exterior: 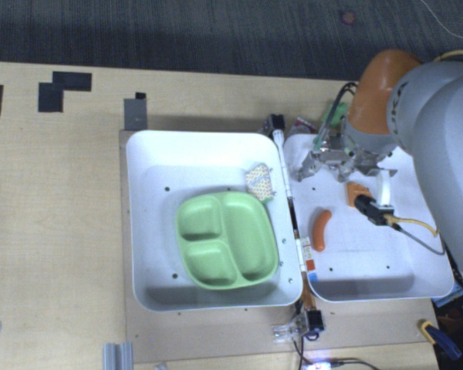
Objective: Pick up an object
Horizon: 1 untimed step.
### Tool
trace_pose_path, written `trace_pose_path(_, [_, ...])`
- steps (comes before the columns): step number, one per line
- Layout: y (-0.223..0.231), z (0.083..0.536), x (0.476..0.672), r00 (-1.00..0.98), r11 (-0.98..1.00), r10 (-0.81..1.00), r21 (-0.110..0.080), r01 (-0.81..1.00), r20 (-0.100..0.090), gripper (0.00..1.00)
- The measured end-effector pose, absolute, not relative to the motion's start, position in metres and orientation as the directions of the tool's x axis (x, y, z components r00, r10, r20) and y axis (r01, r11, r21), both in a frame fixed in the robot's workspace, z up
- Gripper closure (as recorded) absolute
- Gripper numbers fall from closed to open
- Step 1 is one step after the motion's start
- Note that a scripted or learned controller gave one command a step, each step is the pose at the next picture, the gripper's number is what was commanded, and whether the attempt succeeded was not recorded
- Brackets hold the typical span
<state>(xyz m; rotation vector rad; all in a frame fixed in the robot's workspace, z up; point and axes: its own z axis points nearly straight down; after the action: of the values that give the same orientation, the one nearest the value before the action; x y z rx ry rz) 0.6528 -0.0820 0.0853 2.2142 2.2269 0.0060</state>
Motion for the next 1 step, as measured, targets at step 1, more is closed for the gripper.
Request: trace_pose_path(1, [-0.0823, 0.098, 0.6548, -0.007, 0.007, 1.0, 0.01, 1.0, 0.001, 1.0])
